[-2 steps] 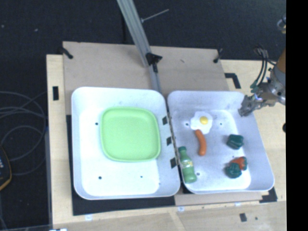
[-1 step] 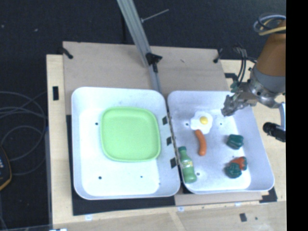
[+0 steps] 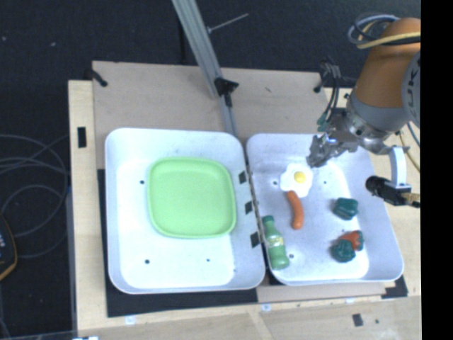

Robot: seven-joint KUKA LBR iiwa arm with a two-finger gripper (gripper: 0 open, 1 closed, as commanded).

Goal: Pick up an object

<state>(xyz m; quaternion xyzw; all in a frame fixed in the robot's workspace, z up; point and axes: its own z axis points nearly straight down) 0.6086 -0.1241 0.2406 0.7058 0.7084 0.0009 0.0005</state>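
Note:
The right bin holds a fried egg, an orange sausage, a green bottle, a dark green pepper-like piece and a red and green piece. My gripper hangs over the back of the right bin, just up and right of the fried egg. Nothing shows between its fingers. In the left bin lies a light green square plate.
A grey slanted pole runs down to a clamp at the back between the bins. The arm's orange band stands over the bench's back right corner. Cables lie on the floor at left.

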